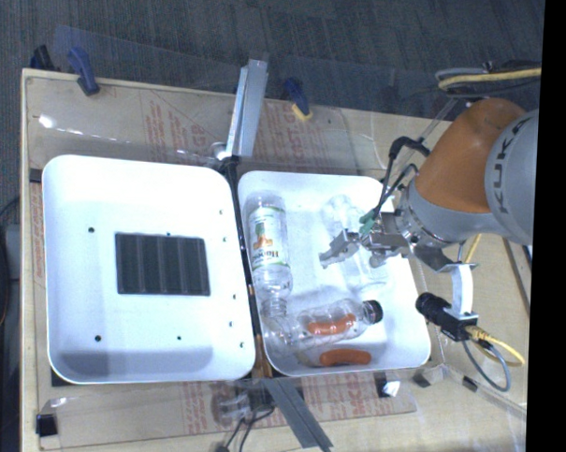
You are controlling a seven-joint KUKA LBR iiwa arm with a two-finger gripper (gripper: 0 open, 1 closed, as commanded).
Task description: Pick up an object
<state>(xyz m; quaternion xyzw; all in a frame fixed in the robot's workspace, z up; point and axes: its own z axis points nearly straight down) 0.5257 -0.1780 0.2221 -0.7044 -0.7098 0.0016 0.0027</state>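
Note:
The right bin [404, 343] holds several objects. A clear bottle with an orange and white label [267, 250] lies along its left wall. A second clear bottle with a black cap [327, 323] lies across the front, and an orange sausage-shaped piece [345, 358] rests by the front wall. A crumpled clear plastic item [341, 212] sits near the back. My gripper [354, 253] hangs over the middle of this bin, above the capped bottle and just in front of the clear plastic item. Its fingers stand apart, with nothing clearly held between them.
The left bin [78, 202] has a dark ribbed rectangle [162, 264] on its floor. A metal divider bar [245, 111] rises between the bins at the back. Cables and a black fitting [445, 314] hang beside the right bin's right wall.

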